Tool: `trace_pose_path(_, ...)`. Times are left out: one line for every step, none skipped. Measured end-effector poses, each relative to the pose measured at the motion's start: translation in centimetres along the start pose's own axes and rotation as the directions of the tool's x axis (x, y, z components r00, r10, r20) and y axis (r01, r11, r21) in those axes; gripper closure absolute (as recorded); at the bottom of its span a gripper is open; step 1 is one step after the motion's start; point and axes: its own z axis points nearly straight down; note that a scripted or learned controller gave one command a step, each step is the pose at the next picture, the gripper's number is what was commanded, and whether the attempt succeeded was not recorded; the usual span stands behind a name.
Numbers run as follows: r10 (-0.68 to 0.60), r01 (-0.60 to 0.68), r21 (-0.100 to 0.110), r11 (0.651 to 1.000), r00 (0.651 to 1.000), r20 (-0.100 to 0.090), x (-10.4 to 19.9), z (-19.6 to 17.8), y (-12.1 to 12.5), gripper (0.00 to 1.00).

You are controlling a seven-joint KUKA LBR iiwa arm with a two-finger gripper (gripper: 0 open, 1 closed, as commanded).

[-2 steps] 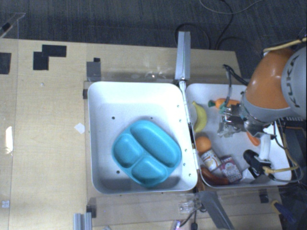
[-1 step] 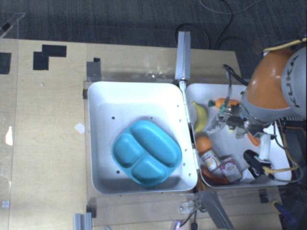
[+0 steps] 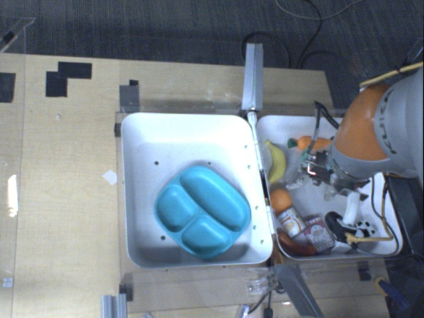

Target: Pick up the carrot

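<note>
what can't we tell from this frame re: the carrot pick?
- Gripper: the arm's wrist hangs over it in the camera view, so its state is unreadable.
- Carrot: just an orange tip shows past the arm; the rest is covered.
- Right bin: its far side lies under the arm.
- Items at the bin's near edge: too small and cluttered to identify.

A blue divided plate (image 3: pixel 203 210) lies in the left white bin (image 3: pixel 142 177), lower centre of frame; a banana (image 3: pixel 276 162) sits in the right bin (image 3: pixel 278 126).
</note>
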Motion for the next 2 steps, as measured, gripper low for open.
trace_pose_path(-0.066,0.065,-0.012,0.998,0.998,-0.001,1.5,2.7,7.3,0.00)
trace_pose_path(-0.073,0.073,-0.015,0.997,0.997,-0.004,1.8,1.6,7.5,1.00)
